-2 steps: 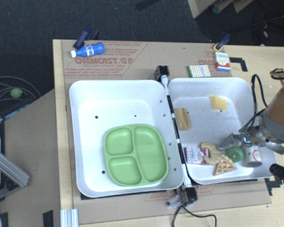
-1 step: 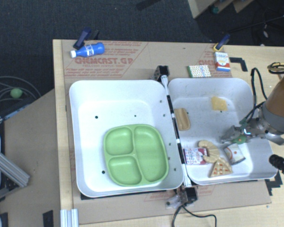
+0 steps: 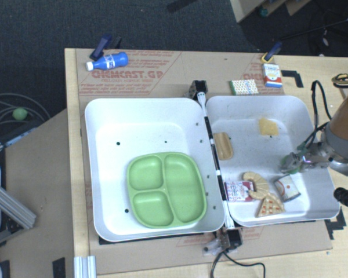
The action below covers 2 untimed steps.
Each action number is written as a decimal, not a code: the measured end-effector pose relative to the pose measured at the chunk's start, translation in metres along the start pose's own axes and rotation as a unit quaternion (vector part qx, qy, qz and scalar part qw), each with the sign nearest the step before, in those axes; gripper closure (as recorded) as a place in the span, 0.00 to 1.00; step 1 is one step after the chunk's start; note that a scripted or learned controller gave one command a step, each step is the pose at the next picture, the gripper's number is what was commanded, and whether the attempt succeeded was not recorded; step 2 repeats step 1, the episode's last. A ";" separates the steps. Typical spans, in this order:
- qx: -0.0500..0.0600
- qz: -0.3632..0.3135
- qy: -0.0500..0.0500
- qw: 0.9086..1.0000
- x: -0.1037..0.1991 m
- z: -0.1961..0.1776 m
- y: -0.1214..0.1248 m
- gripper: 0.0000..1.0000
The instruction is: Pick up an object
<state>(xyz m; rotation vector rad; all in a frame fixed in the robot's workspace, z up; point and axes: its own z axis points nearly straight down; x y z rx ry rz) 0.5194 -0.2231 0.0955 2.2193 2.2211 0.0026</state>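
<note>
- White bins sit side by side on the bench (image 3: 75, 155): left bin (image 3: 104, 132), right bin (image 3: 296, 112).
- Left bin holds a green tray (image 3: 165, 189) with three compartments.
- Right bin holds a yellow block (image 3: 269, 127), a tan piece (image 3: 223, 146) at its left wall, a cookie (image 3: 255, 184), a pizza slice (image 3: 269, 206), a red-and-white packet (image 3: 236, 191) and a small box (image 3: 288, 187).
- Gripper (image 3: 291, 163) hangs low in the right bin, just above the small box; whether it is open or closed cannot be told.
- Blue bottle (image 3: 107, 61) lies on the bench behind the left bin.
</note>
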 end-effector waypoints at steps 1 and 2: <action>-0.003 -0.001 -0.001 1.000 0.057 0.008 0.034 1.00; -0.003 -0.001 -0.001 1.000 0.057 0.008 0.034 1.00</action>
